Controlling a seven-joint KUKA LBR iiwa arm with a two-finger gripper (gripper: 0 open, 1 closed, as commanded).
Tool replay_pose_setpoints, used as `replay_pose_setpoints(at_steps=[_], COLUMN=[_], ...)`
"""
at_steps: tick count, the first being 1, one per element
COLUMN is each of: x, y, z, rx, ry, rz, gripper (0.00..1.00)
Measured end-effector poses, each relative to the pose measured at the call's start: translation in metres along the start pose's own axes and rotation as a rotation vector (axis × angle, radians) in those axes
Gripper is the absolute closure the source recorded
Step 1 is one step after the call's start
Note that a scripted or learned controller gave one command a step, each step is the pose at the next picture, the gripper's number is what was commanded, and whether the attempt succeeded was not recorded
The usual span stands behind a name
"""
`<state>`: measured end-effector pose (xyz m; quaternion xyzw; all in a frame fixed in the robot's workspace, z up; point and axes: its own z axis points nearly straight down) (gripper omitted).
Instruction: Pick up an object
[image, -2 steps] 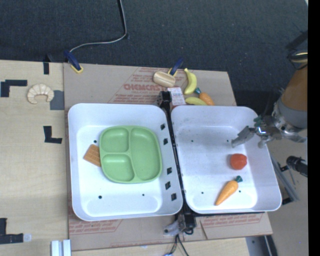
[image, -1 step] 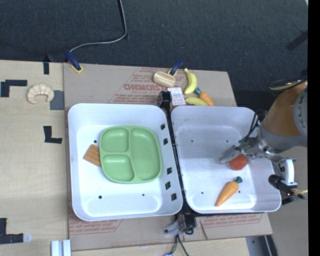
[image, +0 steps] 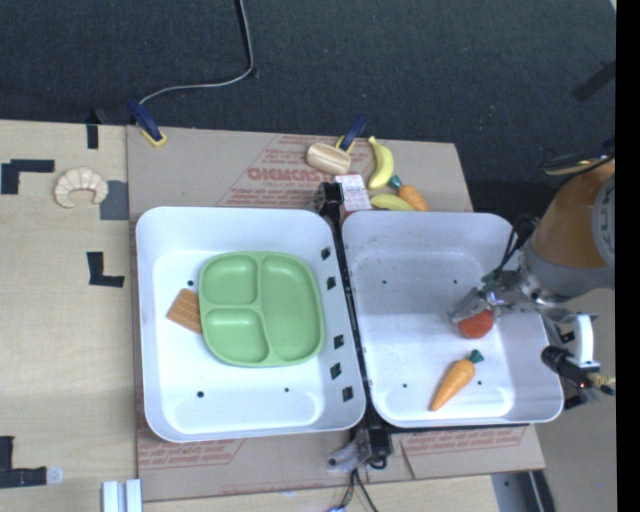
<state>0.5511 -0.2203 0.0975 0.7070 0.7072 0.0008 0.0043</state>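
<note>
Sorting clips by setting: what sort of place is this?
Probably a robotics lab test bench: two white bins on cardboard, toy food such as a carrot and banana, and taped marks on the bench.

Gripper low in right bin, tips at a red tomato-like toy; actual grasp not discernible. Toy carrot just below, apart. Left bin: green divided plate overlapping a brown piece. Banana behind bins, croissant far left.
</note>
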Motion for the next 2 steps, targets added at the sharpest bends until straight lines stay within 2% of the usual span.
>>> replay_pose_setpoints(at_steps=[1,2], x=[0.061,0.131], y=[-0.02,0.021], z=[-0.032,-0.087], rx=[0.009,0.007], ry=[0.006,0.005], rz=[-0.002,-0.002], gripper=[1.0,1.0])
